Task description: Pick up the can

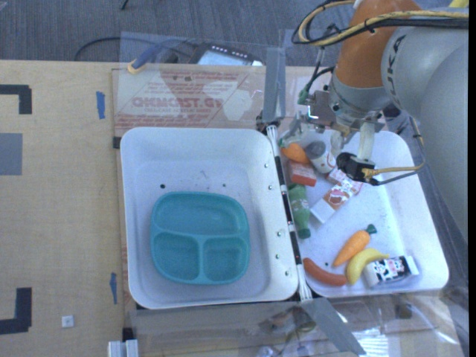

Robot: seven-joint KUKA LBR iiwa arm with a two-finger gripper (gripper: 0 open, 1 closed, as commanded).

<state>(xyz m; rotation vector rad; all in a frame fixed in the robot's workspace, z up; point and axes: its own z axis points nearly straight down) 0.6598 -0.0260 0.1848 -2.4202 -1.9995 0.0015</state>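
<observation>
The can (318, 153), grey and small, lay near the far left corner of the right bin (416, 199), just beside an orange carrot (294, 152).

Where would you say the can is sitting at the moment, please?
In the camera view the can lies in the right bin, near its far left corner, just under the gripper, between an orange carrot-like piece and a red-and-white carton.

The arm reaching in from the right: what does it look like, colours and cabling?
The arm is bulky, rounded and pale grey, with an orange band above the wrist. Black and yellow cables loop over it, and another yellow cable trails near the gripper.
</observation>
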